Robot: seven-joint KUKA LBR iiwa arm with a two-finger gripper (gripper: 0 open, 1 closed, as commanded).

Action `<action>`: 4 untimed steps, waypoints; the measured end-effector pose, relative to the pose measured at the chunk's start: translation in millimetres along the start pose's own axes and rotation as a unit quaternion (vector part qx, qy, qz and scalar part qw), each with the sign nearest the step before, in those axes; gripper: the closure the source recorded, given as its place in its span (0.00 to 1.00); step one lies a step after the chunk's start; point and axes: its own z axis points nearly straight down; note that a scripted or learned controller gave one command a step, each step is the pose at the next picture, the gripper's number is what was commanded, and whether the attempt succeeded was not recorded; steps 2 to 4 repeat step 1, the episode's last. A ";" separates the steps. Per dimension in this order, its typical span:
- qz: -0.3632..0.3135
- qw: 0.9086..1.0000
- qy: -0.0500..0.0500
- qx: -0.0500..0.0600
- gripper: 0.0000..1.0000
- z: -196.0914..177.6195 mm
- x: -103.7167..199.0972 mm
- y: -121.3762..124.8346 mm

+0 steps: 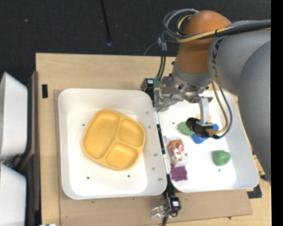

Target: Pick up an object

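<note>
2 shallow white bins sit side by side on the pale wooden worktop (47, 69). The left bin (62, 140) holds a yellow 3-compartment plastic plate (114, 139). In the right bin (240, 175), a red-and-white carton (177, 152) and a purple block (178, 173) lie by its left edge, and a green rounded block (221, 157) lies towards its right edge. The grey arm (198, 41) sets the jaws over that bin's far left corner; I cannot tell their opening.

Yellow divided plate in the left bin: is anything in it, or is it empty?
Empty: the yellow divided plate lies right way up, and all three compartments are bare.
</note>
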 end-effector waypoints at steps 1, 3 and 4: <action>0.000 1.000 0.000 0.000 1.00 -12.3 52.6 -1.3; 0.000 1.000 0.000 0.000 1.00 -12.3 52.6 -1.3; 0.000 1.000 0.000 0.000 1.00 -12.3 52.6 -1.3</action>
